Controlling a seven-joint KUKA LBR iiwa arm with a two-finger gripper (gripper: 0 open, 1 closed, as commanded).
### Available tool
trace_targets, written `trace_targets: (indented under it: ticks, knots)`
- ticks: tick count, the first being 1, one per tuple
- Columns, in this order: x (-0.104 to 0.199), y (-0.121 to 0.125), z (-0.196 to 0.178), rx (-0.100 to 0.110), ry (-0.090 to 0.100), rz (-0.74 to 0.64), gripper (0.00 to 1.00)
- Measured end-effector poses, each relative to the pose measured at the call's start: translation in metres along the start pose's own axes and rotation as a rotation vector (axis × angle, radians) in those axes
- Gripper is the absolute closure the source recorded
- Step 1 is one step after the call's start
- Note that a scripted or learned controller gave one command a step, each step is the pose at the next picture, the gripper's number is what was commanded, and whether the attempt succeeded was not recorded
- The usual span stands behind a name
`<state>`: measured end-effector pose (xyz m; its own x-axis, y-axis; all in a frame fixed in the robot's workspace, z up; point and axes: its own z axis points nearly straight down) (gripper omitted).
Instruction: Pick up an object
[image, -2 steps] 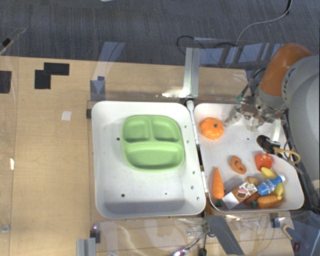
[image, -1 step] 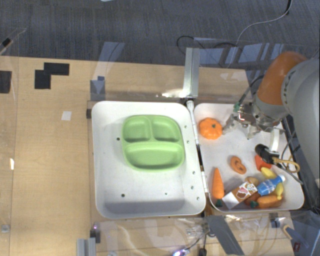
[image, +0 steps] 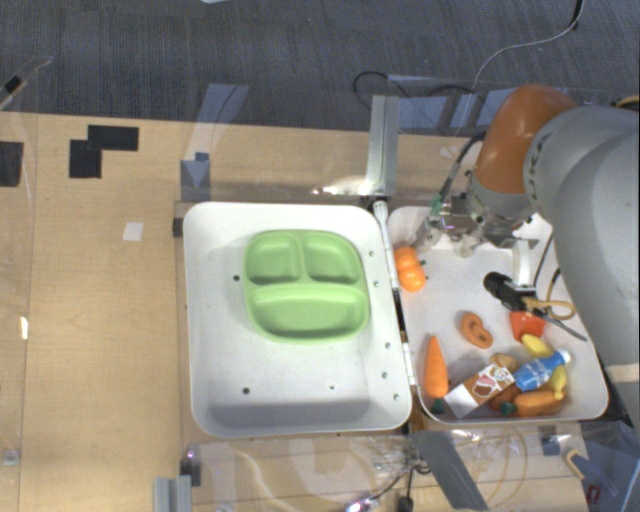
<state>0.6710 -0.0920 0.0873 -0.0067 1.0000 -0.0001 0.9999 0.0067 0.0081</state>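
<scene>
A carrot (image: 434, 366), a small bottle (image: 541, 371) and other toys lie at the near end of the right bin (image: 450, 300). An orange (image: 408, 270) sits by its left wall. A green plate (image: 304, 283) is in the left bin (image: 215, 330). Farther back, the gripper (image: 470, 228) hangs over the right bin; I cannot tell its grip.

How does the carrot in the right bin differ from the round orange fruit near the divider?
The carrot is long and tapered, while the orange fruit is short and rounded. The carrot lies near the bin's front left corner, beside the pile of small items; the fruit sits alone farther back, against the left wall. Both are orange and lie in the right bin.
</scene>
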Motion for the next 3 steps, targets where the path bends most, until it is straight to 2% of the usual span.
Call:
trace_targets:
  ticks: [1, 2, 3]
  knots:
    - [-0.066, -0.015, -0.016, 0.000, -0.002, -0.159, 0.00]
    - [0.007, -0.011, -0.001, -0.001, 0.001, -0.098, 0.00]
    - [0.009, -0.008, -0.015, -0.010, 0.002, -0.102, 1.00]
